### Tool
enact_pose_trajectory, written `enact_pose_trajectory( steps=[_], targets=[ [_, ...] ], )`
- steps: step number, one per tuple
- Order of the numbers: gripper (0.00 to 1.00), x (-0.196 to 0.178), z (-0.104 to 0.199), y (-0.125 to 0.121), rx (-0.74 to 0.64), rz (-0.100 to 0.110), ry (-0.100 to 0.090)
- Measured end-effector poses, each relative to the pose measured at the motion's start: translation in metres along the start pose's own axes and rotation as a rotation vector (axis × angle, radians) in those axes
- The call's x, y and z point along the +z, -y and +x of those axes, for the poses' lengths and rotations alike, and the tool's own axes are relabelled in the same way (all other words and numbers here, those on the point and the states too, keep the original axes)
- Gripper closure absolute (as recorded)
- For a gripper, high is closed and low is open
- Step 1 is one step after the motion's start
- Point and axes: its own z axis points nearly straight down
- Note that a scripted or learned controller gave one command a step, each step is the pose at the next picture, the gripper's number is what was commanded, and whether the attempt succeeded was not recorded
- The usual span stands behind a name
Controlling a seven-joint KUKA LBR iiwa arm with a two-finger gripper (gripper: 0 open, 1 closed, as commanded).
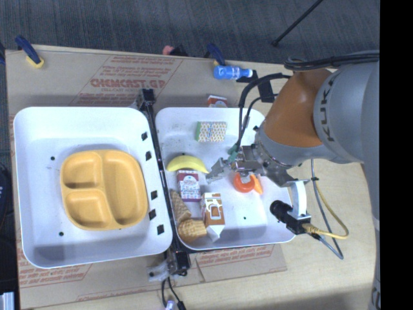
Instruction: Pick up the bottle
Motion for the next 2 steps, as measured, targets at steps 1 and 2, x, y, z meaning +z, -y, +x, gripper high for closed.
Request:
enact_pose_trajectory(
  steps=[1,2],
  targets=[
    [0.0,-0.124,0.083,-0.075,0.017,-0.004,0.001],
    [0.0,0.003,0.098,-0.112,0.149,0.002,0.001]
  ],
)
